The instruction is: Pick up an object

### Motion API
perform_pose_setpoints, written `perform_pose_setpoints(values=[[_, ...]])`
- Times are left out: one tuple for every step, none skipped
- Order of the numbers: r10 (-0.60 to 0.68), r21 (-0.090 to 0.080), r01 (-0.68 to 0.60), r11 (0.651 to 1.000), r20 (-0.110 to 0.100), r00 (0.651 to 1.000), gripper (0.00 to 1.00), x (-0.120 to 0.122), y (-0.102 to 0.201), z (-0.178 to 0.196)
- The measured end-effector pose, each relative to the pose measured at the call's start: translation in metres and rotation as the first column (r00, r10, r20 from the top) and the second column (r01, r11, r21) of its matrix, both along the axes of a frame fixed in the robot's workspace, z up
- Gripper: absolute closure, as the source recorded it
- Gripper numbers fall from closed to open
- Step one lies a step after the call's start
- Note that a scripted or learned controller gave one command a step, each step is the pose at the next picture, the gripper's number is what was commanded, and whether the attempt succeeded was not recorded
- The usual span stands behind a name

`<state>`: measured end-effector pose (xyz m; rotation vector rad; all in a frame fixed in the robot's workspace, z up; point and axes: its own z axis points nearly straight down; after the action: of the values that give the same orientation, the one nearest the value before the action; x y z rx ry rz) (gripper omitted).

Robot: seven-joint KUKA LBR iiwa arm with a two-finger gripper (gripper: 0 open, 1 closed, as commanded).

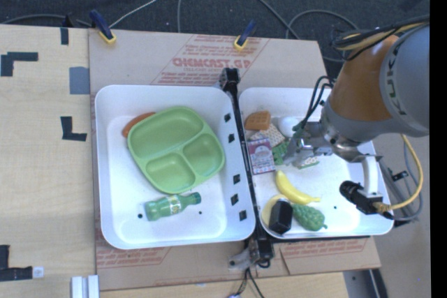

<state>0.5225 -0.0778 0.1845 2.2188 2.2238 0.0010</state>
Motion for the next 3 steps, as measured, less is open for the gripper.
perform_pose_setpoints(values=[[-0.001, 0.000, 0.001, 1.000, -0.001, 1.000, 0.00, 0.000, 0.000, 0.000], [0.000, -0.001, 0.000, 1.000, -0.002, 1.000, 0.00, 0.079, 0.013, -0.001], [-0.001, -0.002, 0.001, 1.000, -0.002, 1.000, 0.00, 0.120, -0.016, -0.094]])
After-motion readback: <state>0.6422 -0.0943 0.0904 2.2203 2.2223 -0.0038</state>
